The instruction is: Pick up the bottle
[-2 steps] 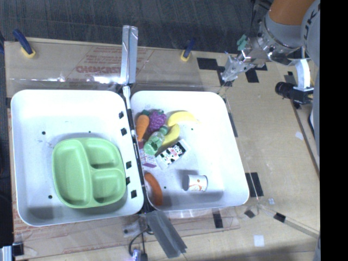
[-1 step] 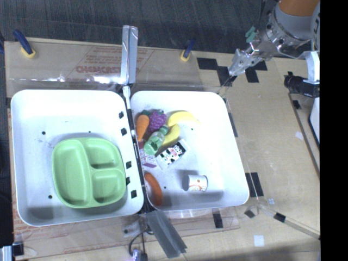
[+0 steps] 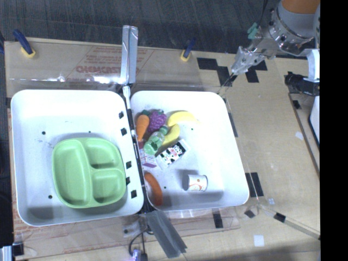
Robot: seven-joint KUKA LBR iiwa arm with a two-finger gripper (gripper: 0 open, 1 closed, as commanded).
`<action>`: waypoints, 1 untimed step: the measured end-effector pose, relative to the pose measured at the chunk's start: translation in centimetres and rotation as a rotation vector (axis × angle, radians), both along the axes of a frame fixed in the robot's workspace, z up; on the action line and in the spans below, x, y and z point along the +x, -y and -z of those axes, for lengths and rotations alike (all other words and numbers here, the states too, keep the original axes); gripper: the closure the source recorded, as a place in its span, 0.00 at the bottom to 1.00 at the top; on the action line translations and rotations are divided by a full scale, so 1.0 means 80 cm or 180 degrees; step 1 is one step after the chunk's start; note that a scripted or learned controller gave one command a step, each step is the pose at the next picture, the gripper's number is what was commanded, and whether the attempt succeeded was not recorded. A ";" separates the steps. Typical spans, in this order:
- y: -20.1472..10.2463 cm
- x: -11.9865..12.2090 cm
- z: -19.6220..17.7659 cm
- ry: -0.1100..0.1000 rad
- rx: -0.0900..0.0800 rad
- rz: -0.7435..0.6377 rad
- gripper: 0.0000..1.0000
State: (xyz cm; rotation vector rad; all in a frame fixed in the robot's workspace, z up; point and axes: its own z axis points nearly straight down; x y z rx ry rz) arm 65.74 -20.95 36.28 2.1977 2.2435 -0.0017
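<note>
I hang above the bench beyond the far right corner of the right bin [image 3: 231, 145], my grey wrist and orange band at the top right of the view, and my gripper [image 3: 239, 65] points down and to the left toward that corner without touching the bin. My two fingers [image 3: 243, 62] lie so close together and so thin from this slant that I cannot tell whether they are parted or pressed shut; nothing shows between them. The bottle [image 3: 154, 143], small and green, lies on its side in the left part of the right bin, well apart from me. It sits in a tight cluster: a carrot [image 3: 142, 127] just to its upper left, a bunch of purple grapes [image 3: 157, 118] just above it, and a yellow banana [image 3: 176, 125] curving along its right side, touching or nearly so. A small black-and-white patterned card [image 3: 173, 153] lies just below the banana, near the bottle's lower end. Farther toward the near wall, a white cup [image 3: 195, 182] lies tipped on its side, and an orange-brown rounded item [image 3: 153, 188] rests against the bin's left wall near the front corner. The left bin [image 3: 27, 145] holds a green divided tray [image 3: 89, 172] with three compartments, lying flat in its near half.
</note>
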 end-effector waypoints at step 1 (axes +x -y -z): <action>0.000 0.000 -0.003 0.0006 -0.0003 0.0105 1.00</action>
